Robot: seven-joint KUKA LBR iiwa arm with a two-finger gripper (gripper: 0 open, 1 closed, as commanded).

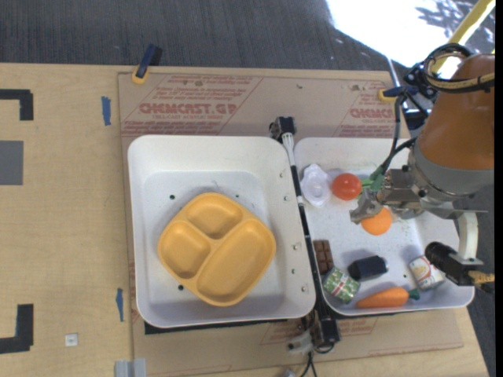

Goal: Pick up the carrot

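Note:
The carrot (pixel 385 298) is orange with a green tip and lies flat along the front wall of the right bin (pixel 401 149). My gripper (pixel 371 207) hangs over the middle of that bin, well behind the carrot and apart from it. It sits just above an orange ball (pixel 379 225). The grey arm with its orange band comes in from the right and hides part of the bin's right side.
Around the carrot are a green can (pixel 339 285), a black block (pixel 367 268), a small white can (pixel 424 272) and a brown bar (pixel 322 254). A red tomato (pixel 346 185) and a clear cup (pixel 314 185) lie further back. The left bin (pixel 149 171) holds a yellow divided plate (pixel 216 247).

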